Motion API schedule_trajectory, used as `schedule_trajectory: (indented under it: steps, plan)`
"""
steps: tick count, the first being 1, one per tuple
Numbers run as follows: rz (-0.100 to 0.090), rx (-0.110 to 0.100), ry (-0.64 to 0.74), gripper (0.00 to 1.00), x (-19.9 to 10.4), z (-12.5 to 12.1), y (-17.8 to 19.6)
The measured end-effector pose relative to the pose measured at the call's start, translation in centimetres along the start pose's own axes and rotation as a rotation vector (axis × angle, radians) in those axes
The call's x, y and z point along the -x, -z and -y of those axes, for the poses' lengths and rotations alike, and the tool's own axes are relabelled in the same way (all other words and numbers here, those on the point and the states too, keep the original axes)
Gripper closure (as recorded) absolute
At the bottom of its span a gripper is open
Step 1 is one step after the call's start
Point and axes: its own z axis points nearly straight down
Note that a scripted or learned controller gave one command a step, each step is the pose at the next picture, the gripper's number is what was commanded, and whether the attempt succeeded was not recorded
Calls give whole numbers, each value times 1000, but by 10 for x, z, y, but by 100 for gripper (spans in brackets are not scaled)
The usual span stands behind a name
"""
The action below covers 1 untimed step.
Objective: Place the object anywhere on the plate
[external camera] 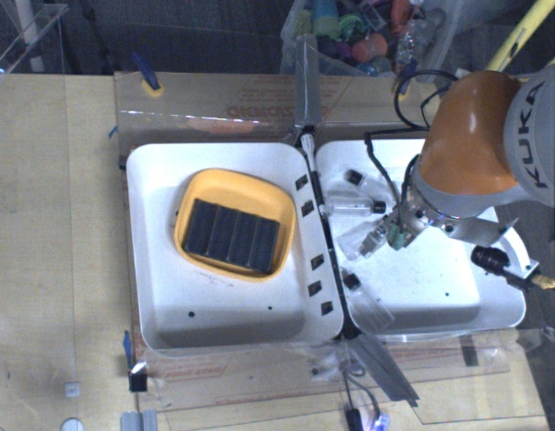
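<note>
Dark slab (233, 235) lying on the yellow plate (198, 189) in the left bin (161, 321).
Its long axis runs left to right. The gripper (385, 238) hangs over the right bin (457, 303), well apart, so the slab lies to its left.

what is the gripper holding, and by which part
It cannot be told. The gripper hangs over the right bin, and its tip is too small and blurred to show any object between the fingers. The black slab lies on the yellow plate.

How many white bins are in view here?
2: the left bin holds the yellow plate; the right bin lies under the arm, which hides part of it.
</note>
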Motion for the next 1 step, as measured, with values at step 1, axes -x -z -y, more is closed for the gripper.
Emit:
schedule_trajectory:
  steps: [1]
  plan:
    - [-1, -1, 0, 0, 0, 0, -1]
